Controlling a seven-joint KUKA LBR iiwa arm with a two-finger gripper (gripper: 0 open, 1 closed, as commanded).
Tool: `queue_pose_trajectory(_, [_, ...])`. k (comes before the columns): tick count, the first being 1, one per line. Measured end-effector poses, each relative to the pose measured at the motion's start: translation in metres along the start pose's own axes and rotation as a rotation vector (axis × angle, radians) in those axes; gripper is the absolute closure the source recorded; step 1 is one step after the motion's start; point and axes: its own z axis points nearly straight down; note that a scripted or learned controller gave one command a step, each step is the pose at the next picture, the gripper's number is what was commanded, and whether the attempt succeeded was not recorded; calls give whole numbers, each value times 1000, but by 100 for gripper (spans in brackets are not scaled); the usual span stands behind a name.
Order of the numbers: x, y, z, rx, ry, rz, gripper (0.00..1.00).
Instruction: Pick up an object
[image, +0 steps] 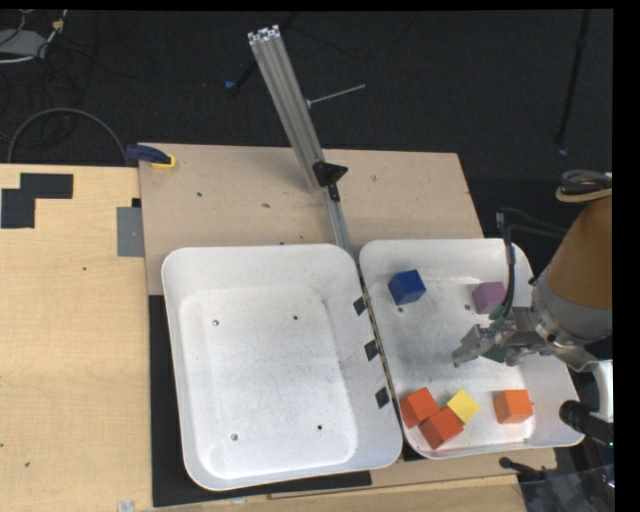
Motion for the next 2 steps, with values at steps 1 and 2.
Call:
queue_pose_trajectory(1, [0, 0, 0, -1, 0, 3, 0])
queue_pose_trajectory(2, [0, 0, 0, -1, -1, 5, 0])
